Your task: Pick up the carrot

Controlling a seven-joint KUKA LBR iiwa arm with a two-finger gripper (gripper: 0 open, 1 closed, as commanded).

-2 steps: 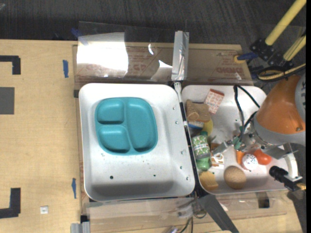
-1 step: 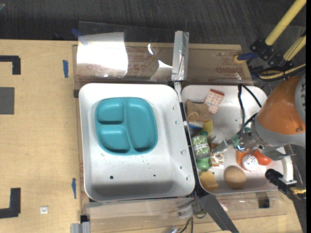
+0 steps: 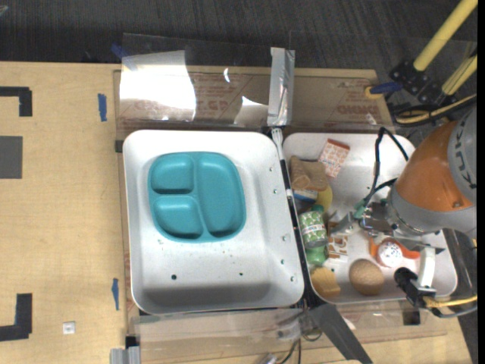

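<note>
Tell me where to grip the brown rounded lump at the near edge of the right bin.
Grip the brown lump across its middle, coming straight down: it is a smooth oval lying flat, with no handle, and the near wall of the right bin and a white round item crowd any sideways approach.

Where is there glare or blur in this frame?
Camera view: strong glare on the clear plastic sheet behind the left bin; teal tray evenly lit and sharp; the right bin's cluttered items look soft, small details hard to tell.

Arm (image 3: 436,184) bent low, end effector (image 3: 369,217) pointing left.
</note>
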